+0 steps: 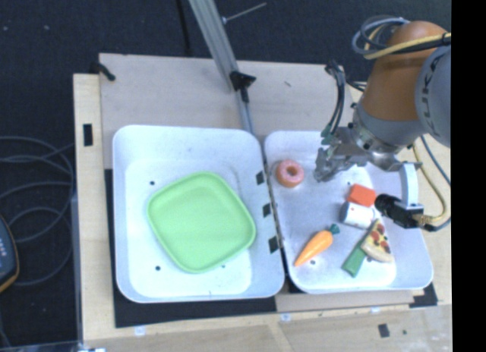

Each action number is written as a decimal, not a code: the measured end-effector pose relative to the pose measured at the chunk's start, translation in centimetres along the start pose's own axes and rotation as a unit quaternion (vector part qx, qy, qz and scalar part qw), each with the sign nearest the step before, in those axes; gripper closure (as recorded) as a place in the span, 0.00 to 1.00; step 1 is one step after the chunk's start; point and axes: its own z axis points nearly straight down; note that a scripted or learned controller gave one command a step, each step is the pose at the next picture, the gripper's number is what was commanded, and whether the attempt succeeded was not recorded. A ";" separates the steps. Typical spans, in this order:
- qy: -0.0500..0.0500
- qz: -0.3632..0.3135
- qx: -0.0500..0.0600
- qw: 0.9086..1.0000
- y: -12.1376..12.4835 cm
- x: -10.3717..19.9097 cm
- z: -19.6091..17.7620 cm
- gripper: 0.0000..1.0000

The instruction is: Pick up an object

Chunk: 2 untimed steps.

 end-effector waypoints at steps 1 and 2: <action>0.000 0.000 0.000 1.000 2.1 4.5 1.1 1.00; 0.000 -0.001 0.000 1.000 3.9 10.0 1.7 1.00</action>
